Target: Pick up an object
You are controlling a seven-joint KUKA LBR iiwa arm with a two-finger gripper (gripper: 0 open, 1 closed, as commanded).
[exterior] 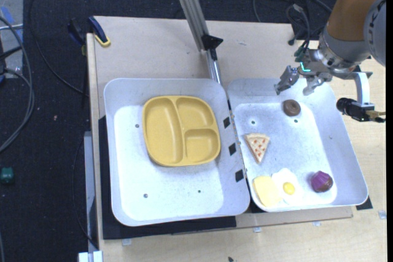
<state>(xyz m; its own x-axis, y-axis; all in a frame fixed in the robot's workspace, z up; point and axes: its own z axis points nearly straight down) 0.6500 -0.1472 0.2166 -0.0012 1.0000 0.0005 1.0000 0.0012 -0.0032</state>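
Arm: grey with orange band, comes in from upper right, wrist over the far edge of the right bin.
Gripper: hangs above the far left part of the right bin, fingers spread apart, nothing between them.
Fingers: one tip toward the bin's left, the other to its right; both clear of every object.
Right bin: white, shallow, tilted a bit against the left bin; holds four small items.
Brown round piece: on the bin floor just below the gripper, near the far wall, apart from the fingers.
Pizza slice toy: middle-left of the right bin, point toward the near side, lying flat.
Fried egg toy: near edge of the right bin, touching a pale yellow flat piece on its left.
Purple item: near right corner of the right bin, apart from the egg; kind unclear.
Left bin: white, beside the right bin, edges overlapping in the middle.
Yellow divided plate: three compartments, sits in the far half of the left bin.
Surface: tan board under both bins, metal pole slanting over its far side.
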